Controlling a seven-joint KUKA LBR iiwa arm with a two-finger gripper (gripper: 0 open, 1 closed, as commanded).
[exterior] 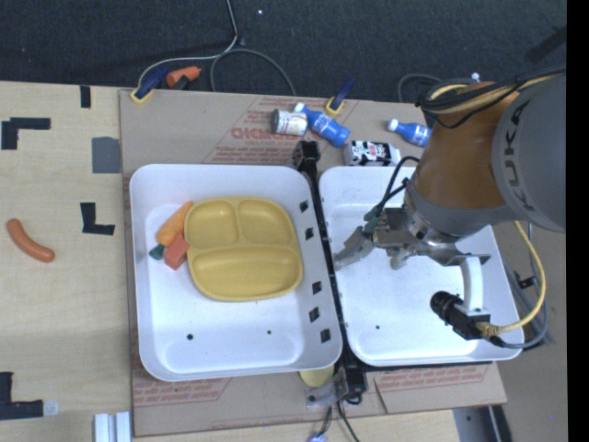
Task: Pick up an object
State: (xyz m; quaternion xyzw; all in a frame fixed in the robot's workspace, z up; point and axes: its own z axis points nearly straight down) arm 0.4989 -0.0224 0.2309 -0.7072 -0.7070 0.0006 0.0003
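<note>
My gripper (375,254) hangs over the left part of the right bin (414,343). Its two fingers are spread apart, one (350,248) reaching toward the divider and the other nearer the wrist, and nothing sits between them, so it is open. In the left bin (156,339) a yellow divided plate (244,247) lies flat. Against the plate's left edge rest an orange carrot-like piece (173,226) and a red piece (176,255). The arm's grey and orange body covers the right bin's upper right.
Behind the bins on the cardboard lie a white bottle (289,121), a blue bottle (329,127), a black-and-white item (371,153) and another blue bottle (409,132). A toy sausage (30,240) lies far left on the bench. A black cable plug (456,311) hangs over the right bin.
</note>
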